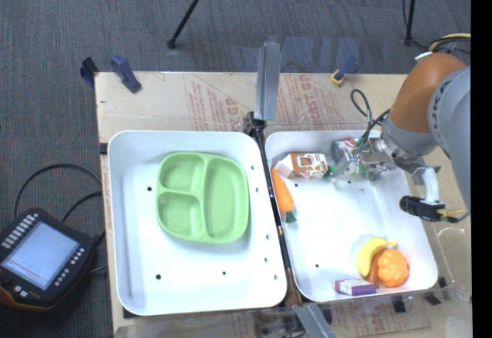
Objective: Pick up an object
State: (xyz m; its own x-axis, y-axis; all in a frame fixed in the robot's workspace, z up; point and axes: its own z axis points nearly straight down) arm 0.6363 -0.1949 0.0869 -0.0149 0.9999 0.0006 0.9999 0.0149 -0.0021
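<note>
Two shallow white bins sat side by side on the bench, the left bin (123, 252) and the right bin (338, 221) meeting along a central divider. The left bin held a green sectioned tray (204, 197), lying flat toward its far half. The right bin held several items. A small carton (304, 166) with brown and white print lay on its side at the far left of that bin. An orange carrot (282, 190) lay just near of the carton, along the left wall by the divider. At the near right corner a yellow banana (370, 253) touched an orange fruit-shaped object (392, 269), and a small purple and white box (354, 286) lay just beside them against the near wall.

The arm (430, 106) entered from the right, its orange band above the wrist. The gripper (352, 164) was low over the far part of the right bin, just to the right of the carton. Whether it touched the carton could not be determined. The state of the hand could not be told from this view, since the end of the tool was a cluttered, partly transparent mass. No object was seen held in it.

A handheld control pendant (34, 256) lay on the floor to the left of the bench. Blue clamps (123, 71) were fixed at the far left edge of the bench.
</note>
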